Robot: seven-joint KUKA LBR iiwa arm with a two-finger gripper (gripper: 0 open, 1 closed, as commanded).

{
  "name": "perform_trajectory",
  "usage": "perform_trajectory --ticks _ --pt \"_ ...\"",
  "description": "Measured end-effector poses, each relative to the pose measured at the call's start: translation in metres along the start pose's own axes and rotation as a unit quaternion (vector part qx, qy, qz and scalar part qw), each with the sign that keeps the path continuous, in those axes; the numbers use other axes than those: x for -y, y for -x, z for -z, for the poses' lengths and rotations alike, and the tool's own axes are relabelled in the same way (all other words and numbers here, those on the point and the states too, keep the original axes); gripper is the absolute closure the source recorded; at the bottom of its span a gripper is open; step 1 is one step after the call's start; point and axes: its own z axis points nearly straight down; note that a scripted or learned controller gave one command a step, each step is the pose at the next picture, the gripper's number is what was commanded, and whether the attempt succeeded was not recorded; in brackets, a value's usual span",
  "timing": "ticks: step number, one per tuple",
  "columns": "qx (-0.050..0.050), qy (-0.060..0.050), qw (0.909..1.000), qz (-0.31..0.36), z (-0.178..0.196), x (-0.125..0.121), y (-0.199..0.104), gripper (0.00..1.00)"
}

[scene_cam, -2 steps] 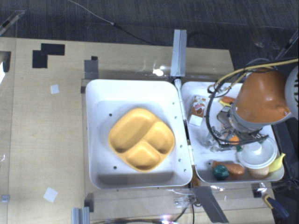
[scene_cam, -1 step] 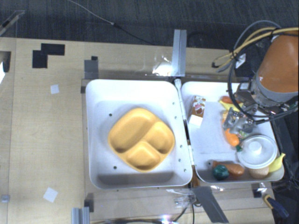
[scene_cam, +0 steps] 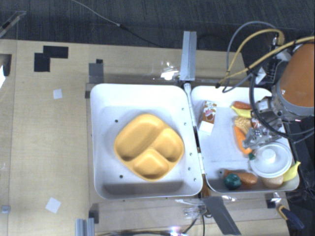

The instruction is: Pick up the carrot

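Carrot (scene_cam: 241, 140) was orange, long, thin, green tip near, in right bin (scene_cam: 216, 168). Gripper (scene_cam: 254, 137) beside it; grip couldn't be told.

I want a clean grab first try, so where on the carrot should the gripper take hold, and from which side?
Grip the carrot near mid-length, coming straight down from above with the gripper closing across its narrow width. It lies flat in the right bin, long axis running up-down in the view. A white bowl crowds its lower end and a banana its upper end, so the middle looks freest.
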Motion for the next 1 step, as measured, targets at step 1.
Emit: perform_trajectory --ticks 1 --pt "0.002 -0.003 1.0000 -0.001 0.0110 0.0021 0.0018 1.00"
